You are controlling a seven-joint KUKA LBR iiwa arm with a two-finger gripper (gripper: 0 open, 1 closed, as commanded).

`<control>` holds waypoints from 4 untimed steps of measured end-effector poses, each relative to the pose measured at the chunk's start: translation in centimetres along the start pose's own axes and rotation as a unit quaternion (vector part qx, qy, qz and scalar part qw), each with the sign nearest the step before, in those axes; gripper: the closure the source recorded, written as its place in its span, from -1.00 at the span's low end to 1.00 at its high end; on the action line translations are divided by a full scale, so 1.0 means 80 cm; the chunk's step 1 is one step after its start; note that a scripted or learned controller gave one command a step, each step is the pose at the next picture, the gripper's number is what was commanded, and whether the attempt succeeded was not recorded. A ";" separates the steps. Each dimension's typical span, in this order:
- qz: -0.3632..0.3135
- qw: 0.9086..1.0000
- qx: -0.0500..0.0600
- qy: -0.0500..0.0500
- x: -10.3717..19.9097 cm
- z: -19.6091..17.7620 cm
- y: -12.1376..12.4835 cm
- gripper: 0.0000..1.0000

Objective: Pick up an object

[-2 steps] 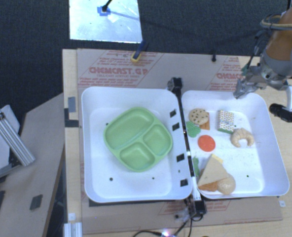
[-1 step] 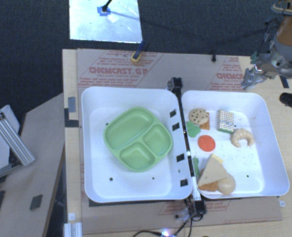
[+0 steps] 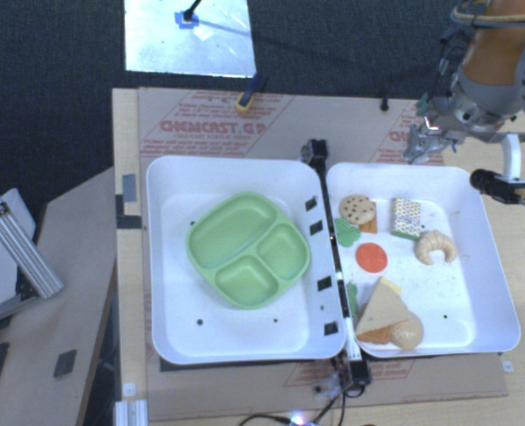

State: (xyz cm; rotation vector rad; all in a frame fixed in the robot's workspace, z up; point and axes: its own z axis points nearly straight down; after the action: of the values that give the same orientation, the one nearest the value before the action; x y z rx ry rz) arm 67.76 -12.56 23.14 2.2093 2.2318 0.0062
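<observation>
Food toys [image 3: 388, 264] all lie in the right bin [image 3: 489, 264]; none is lifted yet; pincer [image 3: 422, 145] hangs above that bin's far edge; I cannot tell its state.

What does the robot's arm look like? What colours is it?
The arm is rounded and chunky, with a big orange band near the top and shiny grey metal under it. Thin dark cables loop along its side. At the end sits a small silvery hand made of metal parts, too small and blurry to make out its fingers.
</observation>
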 end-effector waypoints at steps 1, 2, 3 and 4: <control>0.000 1.000 0.001 0.000 0.073 0.007 -0.021 1.00; 0.000 1.000 0.001 0.000 0.134 -0.003 -0.026 1.00; 0.001 1.000 0.002 0.000 0.202 0.014 -0.051 1.00; 0.004 1.000 0.001 -0.001 0.195 0.021 -0.039 1.00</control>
State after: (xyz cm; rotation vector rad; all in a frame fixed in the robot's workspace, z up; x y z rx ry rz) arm 64.46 3.00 21.45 2.2170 2.2238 0.0030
